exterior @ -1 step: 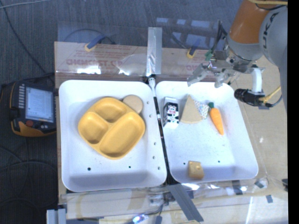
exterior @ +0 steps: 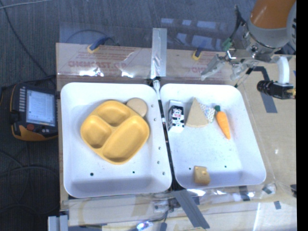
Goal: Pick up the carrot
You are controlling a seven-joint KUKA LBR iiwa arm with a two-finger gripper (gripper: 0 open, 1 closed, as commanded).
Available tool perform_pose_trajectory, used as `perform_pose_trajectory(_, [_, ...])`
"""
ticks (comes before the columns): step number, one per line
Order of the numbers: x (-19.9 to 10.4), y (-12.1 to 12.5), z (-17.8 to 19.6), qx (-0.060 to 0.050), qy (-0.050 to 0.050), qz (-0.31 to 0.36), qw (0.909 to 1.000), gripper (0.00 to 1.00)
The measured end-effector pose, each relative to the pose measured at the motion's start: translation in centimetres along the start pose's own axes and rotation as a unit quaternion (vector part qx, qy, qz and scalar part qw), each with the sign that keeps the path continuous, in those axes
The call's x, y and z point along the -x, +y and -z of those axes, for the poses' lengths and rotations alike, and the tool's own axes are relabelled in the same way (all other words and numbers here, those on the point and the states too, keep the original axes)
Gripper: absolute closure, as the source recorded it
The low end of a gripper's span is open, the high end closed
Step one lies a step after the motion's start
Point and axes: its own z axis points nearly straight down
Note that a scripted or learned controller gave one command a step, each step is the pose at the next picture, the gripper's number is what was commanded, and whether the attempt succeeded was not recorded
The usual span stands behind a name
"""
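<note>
The carrot (exterior: pixel 223 122) is small and orange with a green top. It lies in the right bin (exterior: pixel 243 148), in its far right part, with the green end pointing away and the tip toward the near side. My gripper (exterior: pixel 227 71) hangs beyond the bin's far rim, up and slightly right of the carrot and well apart from it. Its two fingers (exterior: pixel 211 72) stand spread with nothing between them. The orange band of the arm (exterior: pixel 272 4) rises at the top right.
Just left of the carrot lies a tan wedge (exterior: pixel 196 113), then a small black-and-white carton (exterior: pixel 176 115). A tan block (exterior: pixel 201 175) sits near the right bin's front rim. The left bin (exterior: pixel 72 177) holds a yellow divided dish (exterior: pixel 115 131) and a tan disc (exterior: pixel 137 106).
</note>
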Motion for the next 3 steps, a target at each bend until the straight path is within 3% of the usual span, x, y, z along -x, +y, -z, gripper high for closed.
perform_pose_trajectory(1, [4.5, -4.1, -10.4, -0.001, -0.001, 0.018, 0.9998, 0.00])
perform_pose_trajectory(2, [4.5, -4.1, -10.4, -0.001, -0.001, 0.018, 0.9998, 0.00])
perform_pose_trajectory(3, [10.5, -2.9, -21.8, -0.002, 0.000, 0.012, 0.9999, 0.00])
